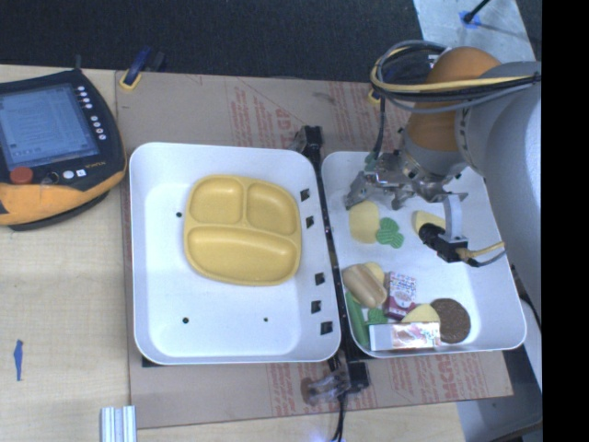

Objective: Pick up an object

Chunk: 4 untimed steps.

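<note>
Yellow toy food lies unlifted at six o'clock of the end effector, grip state unclear; pick pending.

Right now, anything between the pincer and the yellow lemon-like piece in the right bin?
Nothing visible. The pincer sits at the back of the right bin, and the yellow lemon-like piece lies just in front of it. A green toy touches that piece on its right side and could get caught in the grasp.

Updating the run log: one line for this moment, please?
gripper: over right bin | nearest: yellow toy | grasp: unconfirmed | left bin: yellow plate
</note>
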Available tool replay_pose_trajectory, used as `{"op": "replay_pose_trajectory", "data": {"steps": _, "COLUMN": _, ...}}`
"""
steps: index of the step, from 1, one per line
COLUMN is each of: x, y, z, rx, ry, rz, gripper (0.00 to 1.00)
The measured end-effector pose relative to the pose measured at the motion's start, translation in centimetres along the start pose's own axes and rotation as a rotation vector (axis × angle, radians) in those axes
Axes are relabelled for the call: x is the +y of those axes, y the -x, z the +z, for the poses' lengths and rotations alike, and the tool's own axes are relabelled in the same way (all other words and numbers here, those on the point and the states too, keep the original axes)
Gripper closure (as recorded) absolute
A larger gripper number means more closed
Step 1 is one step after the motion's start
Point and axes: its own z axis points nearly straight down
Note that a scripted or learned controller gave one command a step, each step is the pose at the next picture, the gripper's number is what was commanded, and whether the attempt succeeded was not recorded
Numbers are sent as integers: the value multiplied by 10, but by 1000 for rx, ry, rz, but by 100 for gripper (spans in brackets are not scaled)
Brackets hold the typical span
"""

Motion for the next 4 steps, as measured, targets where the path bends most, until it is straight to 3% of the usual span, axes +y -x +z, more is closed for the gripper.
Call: {"op": "replay_pose_trajectory", "data": {"steps": 4, "x": -21, "y": 8, "z": 1, "rx": 0, "ry": -6, "rz": 1, "gripper": 0}}
